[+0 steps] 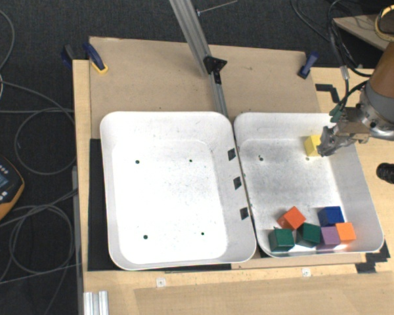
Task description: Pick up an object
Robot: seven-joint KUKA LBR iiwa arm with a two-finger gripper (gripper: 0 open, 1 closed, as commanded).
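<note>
My gripper hangs over the far right part of the right bin, on the grey arm that comes in from the right. A small yellow block sits right against the gripper's left side; whether it is gripped or only touched cannot be made out. Several blocks cluster at the bin's near right corner: a red-orange one, a dark green one, a green one, a purple one, a blue one and an orange one.
The left bin lies beside the right one, joined by black clips. A slanted metal pole rises from behind the bins. Cables trail on the floor to the left.
</note>
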